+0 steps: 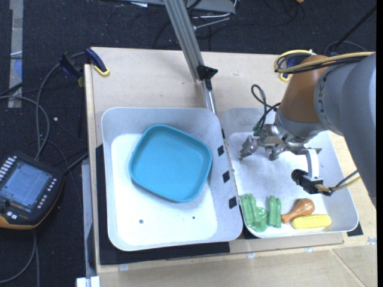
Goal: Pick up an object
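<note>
The hand point(258, 150) hangs with fingers spread and bare (nothing held) — toys point(281, 213) sit well apart, so closing here would likely miss.

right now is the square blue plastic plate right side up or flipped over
Right side up: the square blue plastic plate shows its raised rim and sunken middle facing the camera, lying slightly tilted in the left shallow white bin.
</note>
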